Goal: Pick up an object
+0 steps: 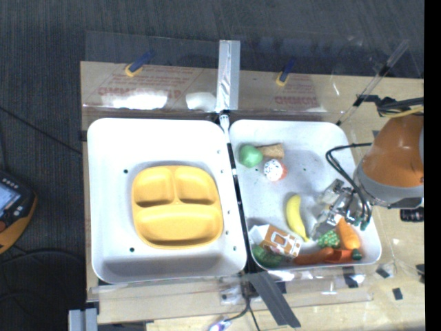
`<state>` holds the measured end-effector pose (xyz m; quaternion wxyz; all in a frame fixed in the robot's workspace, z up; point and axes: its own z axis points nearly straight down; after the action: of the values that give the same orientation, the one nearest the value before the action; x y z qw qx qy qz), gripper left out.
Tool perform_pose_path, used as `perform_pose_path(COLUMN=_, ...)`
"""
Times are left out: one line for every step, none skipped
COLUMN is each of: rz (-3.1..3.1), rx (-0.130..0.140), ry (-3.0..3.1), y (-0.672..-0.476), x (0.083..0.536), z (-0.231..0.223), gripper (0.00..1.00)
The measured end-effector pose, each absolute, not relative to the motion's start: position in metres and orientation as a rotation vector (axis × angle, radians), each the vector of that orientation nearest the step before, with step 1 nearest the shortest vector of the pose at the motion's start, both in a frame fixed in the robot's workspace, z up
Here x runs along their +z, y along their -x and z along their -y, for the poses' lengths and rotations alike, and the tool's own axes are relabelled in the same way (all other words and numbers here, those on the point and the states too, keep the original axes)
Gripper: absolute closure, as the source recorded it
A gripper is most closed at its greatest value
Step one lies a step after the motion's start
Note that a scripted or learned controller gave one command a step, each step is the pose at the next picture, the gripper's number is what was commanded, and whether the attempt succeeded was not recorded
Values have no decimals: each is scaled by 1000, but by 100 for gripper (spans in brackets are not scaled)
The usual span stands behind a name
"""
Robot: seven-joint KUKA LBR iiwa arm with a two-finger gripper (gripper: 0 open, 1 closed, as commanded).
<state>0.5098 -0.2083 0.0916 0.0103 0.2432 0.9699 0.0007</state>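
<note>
Dark grey carpet floor (138, 12) with a fine ribbed weave fills the upper part of the view and runs down the left side. A tan wooden tabletop (103, 88) sits on it, printed with faded reddish lettering along its far edge. Two blue-and-yellow clamps (138, 63) and (284, 74) grip that far edge. An upright metal strip (228, 74) rises at the middle. A clear plastic sheet (158, 50) stands along the back, catching soft glare. Thin black cables (34, 126) cross the carpet at left, near an orange-and-black device (14, 205). Light is even, diffuse, without hard shadows.
</note>
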Motion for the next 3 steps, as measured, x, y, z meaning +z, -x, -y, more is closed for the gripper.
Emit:
perform_pose_path(rz=-3025, rx=-2, ry=-754, y=-512, x=102, z=208, gripper=100)
perform_pose_path(rz=-3026, rx=-3, ry=-754, y=-512, x=102, z=208, gripper=0)
perform_pose_path(rz=-2994, rx=-6, ry=-881, y=-499, x=92, z=189, gripper=0)
